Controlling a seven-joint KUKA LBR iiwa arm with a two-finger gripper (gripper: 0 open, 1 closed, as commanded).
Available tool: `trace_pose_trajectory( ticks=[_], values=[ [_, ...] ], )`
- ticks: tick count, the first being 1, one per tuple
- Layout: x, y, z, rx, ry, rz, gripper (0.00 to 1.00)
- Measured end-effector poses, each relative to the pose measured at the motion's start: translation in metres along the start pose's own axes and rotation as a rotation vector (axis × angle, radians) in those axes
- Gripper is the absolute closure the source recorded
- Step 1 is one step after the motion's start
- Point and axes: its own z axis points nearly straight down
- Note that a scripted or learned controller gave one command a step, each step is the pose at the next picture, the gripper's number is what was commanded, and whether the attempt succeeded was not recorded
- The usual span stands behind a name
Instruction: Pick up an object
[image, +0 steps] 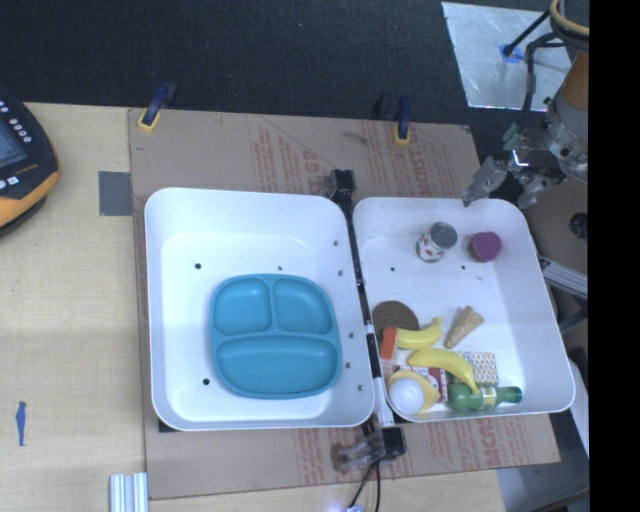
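My gripper hovers over the far right corner of the right bin, open, with nothing between its fingers. Below it in that bin lie a small round can and a purple ball-like object. Nearer the front are a brown disc, a tan cone-shaped piece, two yellow bananas, a white egg, a green bottle and a red-and-white box.
The left bin holds a blue divided plate. Both bins rest on a cardboard sheet held by clamps at the far edge. A yellow-and-black device sits at the far left.
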Motion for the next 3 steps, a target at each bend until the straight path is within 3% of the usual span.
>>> trace_pose_trajectory(
  ticks=[1, 2, 3],
  values=[
    [-0.043, -0.057, 0.099, 0.012, 0.001, 0.005, 0.0],
    [-0.035, 0.009, 0.151, -0.005, -0.002, -0.003, 0.0],
    [-0.036, 0.007, 0.138, 0.002, -0.001, -0.003, 1.0]
  ],
)
